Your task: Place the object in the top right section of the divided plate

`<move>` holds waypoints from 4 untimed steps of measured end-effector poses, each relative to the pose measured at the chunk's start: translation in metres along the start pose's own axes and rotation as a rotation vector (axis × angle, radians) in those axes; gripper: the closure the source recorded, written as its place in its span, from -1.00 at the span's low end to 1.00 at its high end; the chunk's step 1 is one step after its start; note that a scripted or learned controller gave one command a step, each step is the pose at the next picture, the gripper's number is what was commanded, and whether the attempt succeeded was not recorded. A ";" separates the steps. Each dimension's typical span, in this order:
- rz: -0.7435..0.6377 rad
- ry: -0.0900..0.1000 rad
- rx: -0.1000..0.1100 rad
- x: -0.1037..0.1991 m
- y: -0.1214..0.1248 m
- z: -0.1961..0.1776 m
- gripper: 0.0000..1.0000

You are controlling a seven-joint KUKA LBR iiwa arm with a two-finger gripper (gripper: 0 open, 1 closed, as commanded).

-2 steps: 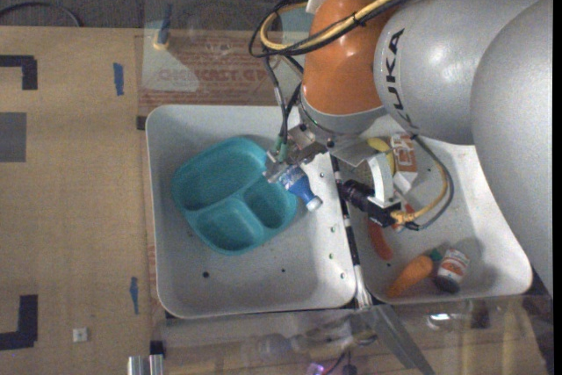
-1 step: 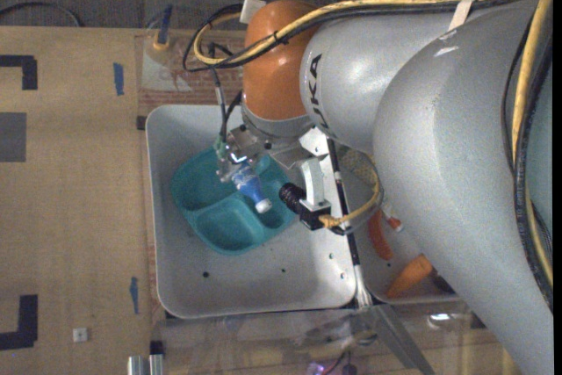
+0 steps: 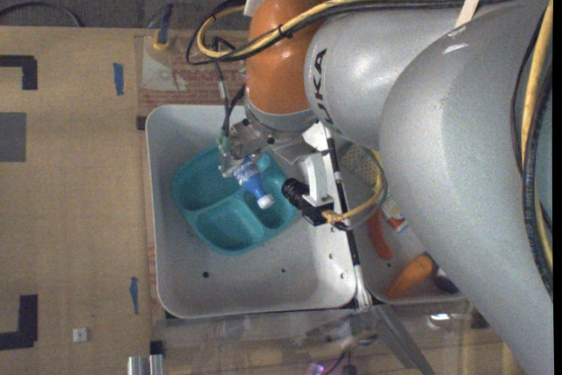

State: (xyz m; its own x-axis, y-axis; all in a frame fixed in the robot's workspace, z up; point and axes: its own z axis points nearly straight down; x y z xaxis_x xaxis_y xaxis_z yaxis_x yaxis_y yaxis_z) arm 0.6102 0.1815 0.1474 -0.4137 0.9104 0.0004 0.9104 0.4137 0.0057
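A teal divided plate (image 3: 224, 211) lies in the left white bin (image 3: 255, 281). My gripper (image 3: 243, 164) hangs over the plate's upper right part, coming down from the orange wrist band. Just below it a small blue object with a white tip (image 3: 257, 189) sits over the plate's right section. Whether the object is held between the fingers or resting on the plate is hidden by the wrist.
The grey arm covers most of the right bin (image 3: 413, 290), where orange carrot-like items (image 3: 411, 275) and a red-orange piece (image 3: 380, 237) lie. Brown bench surface with blue tape marks (image 3: 118, 78) stretches to the left.
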 end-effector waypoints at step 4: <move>-0.445 0.001 0.004 0.001 -0.007 -0.058 1.00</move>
State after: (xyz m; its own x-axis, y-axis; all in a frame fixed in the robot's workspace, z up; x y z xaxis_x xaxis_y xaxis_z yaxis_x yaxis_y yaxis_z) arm 0.6034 0.1799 0.2057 -0.7655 0.6434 -0.0003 0.6434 0.7655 0.0012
